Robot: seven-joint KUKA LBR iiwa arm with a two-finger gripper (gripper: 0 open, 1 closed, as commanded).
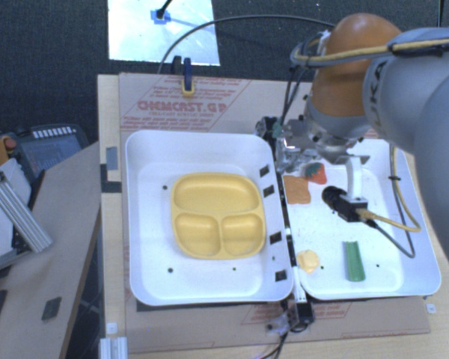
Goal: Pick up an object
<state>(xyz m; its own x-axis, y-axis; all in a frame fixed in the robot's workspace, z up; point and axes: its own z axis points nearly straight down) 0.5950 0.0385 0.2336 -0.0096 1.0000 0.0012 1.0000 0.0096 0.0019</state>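
We see gripper (303, 159) right of frame centre | orange piece (297, 191) just below it | grip state: we cannot tell

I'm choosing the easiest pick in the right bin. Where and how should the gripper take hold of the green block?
Grip the green block across its narrow width near the middle, coming straight down from above. It lies flat, long axis running toward the front rim of the right bin, with bare floor on both long sides, so the fingers probably fit there.
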